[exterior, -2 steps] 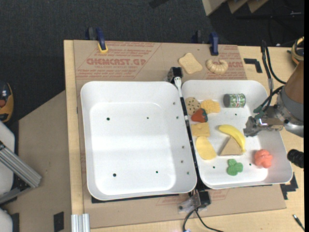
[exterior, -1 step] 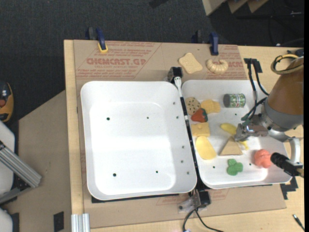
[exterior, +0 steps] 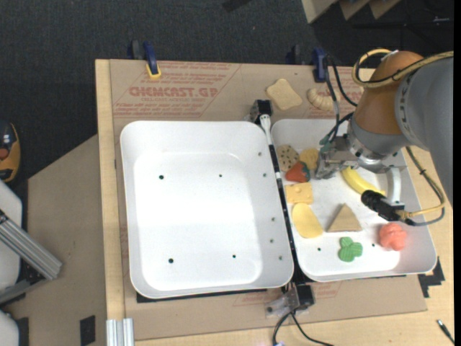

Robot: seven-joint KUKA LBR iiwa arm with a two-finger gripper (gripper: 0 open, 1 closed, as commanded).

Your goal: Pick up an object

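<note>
The claw (exterior: 324,158) is lowered into the right bin (exterior: 410,262) among toy foods, beside a strawberry (exterior: 296,171) and a banana (exterior: 355,180), seemingly placed for a grasp. Whether anything is gripped cannot be told. The left bin (exterior: 144,139) lies alongside.

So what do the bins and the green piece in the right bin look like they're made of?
The bins look like thin moulded plastic, smooth and slightly glossy: rounded corners, a raised rim, soft highlights. The green piece looks like matte soft plastic or rubber toy food, with lumpy lobes and no shine; which of the two I cannot tell.
</note>
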